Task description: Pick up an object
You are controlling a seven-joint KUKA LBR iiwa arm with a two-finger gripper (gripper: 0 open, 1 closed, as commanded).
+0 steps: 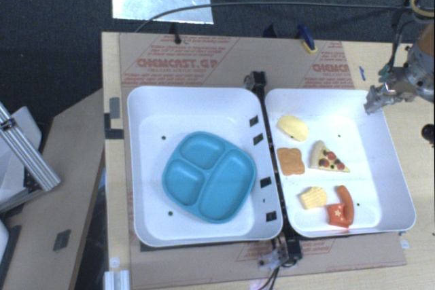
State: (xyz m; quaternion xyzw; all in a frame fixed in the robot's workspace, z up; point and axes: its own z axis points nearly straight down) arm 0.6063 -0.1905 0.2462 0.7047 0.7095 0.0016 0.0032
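Grey tool (pixel 378 100) hangs above the right bin's (pixel 391 146) far corner; grip state unclear

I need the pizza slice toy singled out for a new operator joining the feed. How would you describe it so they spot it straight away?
Look at the right-hand white bin, the one without the blue divided plate. Five toy foods lie there; the pizza slice sits mid-bin, right of the brown toast piece. It is the only triangular piece, pale with dark red dots on top.

bench (pixel 115 166) bears two white bins (pixel 197 102) side by side.
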